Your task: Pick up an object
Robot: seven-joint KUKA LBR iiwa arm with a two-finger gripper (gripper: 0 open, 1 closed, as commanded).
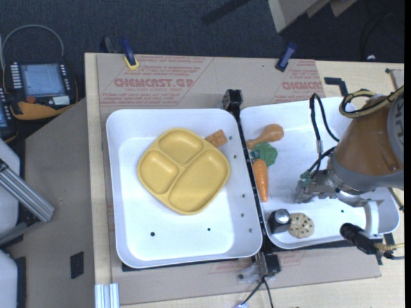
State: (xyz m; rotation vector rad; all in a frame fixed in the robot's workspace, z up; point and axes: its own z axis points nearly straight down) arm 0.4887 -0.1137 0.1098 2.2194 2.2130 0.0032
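The right bin holds an orange carrot by its left wall, with a green leafy piece just above it and a tan drumstick-shaped piece further back. A speckled cookie and a small round black and silver object lie at the bin's front edge. My gripper hangs low over the middle of this bin, right of the carrot and above the cookie, with nothing seen in it.
The left bin carries a yellow divided plate, and a small brown block rests at the plate's upper right corner. Black cables loop over the right bin's back. The arm's bulky body covers the bin's right side.
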